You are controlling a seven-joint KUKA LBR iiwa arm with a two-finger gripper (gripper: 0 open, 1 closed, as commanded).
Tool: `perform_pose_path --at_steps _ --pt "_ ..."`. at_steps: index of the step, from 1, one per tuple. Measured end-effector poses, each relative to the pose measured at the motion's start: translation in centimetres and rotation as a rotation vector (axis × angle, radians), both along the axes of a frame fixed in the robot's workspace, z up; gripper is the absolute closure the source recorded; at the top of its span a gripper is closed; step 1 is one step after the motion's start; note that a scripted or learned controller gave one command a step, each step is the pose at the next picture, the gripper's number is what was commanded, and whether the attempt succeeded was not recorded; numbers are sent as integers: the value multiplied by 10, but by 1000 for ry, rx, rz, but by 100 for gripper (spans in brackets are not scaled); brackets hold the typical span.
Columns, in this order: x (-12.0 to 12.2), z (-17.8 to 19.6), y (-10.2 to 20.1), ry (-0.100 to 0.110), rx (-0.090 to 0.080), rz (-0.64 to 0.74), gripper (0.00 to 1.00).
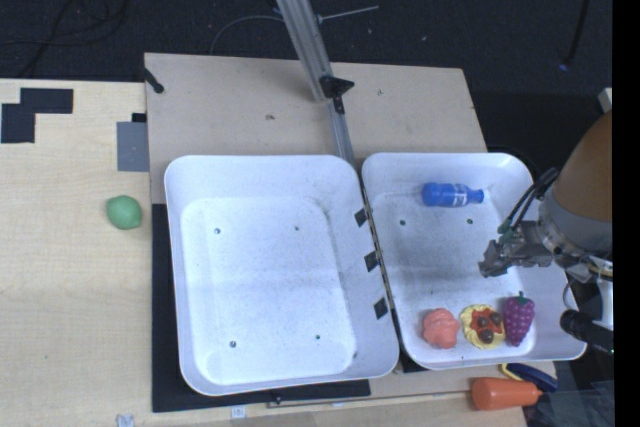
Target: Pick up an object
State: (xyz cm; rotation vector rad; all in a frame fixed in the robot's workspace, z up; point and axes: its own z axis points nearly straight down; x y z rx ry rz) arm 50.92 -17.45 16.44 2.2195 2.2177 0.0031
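The right bin (440,170) holds a blue bottle (451,195) lying on its side near the far wall. Along its near wall sit a pink lumpy toy (439,327), a yellow round toy with red markings (483,325) and a purple bunch of grapes (518,317). My gripper (493,265) hangs over the right part of this bin, just above and behind the grapes, below the bottle. Nothing shows between its fingers.
The left bin (200,180) lies beside the right one. A green ball (125,212) rests on the wooden bench at far left. An orange carrot-like toy (503,393) lies outside the right bin's near edge. A metal rail (300,20) slants up behind the bins.
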Motion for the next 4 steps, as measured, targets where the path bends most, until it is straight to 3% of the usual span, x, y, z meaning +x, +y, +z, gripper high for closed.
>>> perform_pose_path --at_steps 2,4 --pt "-1 113 -5 0 0 1 100" --pt "26 115 89 5 2 4 100"
